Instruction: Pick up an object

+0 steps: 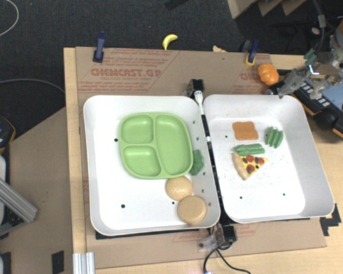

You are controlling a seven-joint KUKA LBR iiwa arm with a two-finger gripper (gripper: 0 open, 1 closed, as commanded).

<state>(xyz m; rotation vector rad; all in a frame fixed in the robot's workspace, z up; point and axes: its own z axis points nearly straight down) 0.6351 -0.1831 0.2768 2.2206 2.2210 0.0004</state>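
The right bin (308,181) holds an orange toast square (245,131), a small bunch of green beans (274,137), a green pea pod (249,149) and a pizza slice (249,165). In the left bin (100,170) lie a green divided plate (156,144), two tan buns (178,187) (192,208) and a dark green leafy piece (197,162) against the plate's right edge. My gripper (291,84) hovers outside the right bin, past its far right corner, with nothing seen in it. It is well away from all the bin items.
A small orange fruit (267,73) sits on the cardboard just left of the gripper. A yellow banana (170,40) and two blue clamps (99,48) (251,51) mark the board's far edge. A black ridge (204,130) separates the bins.
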